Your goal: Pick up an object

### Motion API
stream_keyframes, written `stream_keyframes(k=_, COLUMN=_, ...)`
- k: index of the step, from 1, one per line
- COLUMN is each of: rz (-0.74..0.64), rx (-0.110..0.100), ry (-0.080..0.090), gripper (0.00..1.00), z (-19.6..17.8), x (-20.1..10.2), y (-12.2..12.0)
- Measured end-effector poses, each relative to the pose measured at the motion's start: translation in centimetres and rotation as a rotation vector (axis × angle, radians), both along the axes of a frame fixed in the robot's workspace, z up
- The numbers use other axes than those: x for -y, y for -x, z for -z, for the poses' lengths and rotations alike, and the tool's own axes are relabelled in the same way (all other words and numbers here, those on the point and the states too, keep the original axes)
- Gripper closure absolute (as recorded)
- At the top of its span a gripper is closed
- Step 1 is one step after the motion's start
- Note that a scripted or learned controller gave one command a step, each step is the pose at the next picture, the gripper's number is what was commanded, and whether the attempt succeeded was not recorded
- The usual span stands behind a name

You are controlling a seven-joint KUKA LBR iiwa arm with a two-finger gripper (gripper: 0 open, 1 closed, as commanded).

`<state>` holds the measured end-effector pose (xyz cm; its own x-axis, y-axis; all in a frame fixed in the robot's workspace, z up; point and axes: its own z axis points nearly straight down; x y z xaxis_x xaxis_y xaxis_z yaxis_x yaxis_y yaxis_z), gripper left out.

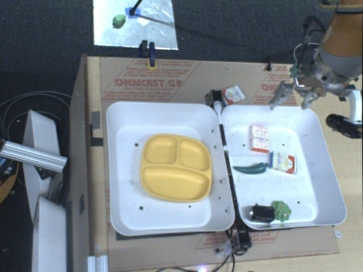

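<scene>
Objects (pixel 260 138) are left loose in right bin (pixel 323 146) for access; end effector (pixel 295 99), fingers spread and unloaded, is poised above its far rim.

Gripper (pixel 295 97) hangs over the far edge of the right bin (pixel 332 169), fingers spread, nothing between them. In that bin: carton (pixel 259 138) far, green pepper (pixel 250 168) centre, black object (pixel 262 212) near edge.
</scene>
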<state>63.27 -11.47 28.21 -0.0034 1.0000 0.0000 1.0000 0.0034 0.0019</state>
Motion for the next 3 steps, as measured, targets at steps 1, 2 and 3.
stream_keyframes(k=1, rz=0.002, rx=-0.004, ry=0.000, gripper=0.00, z=11.8, x=-1.6, y=7.0)
stream_keyframes(k=2, rz=0.002, rx=0.007, ry=0.002, gripper=0.00, z=19.4, x=-0.1, y=6.0)
stream_keyframes(k=3, rz=0.001, rx=0.015, ry=0.004, gripper=0.00, z=19.3, x=0.9, y=9.4)
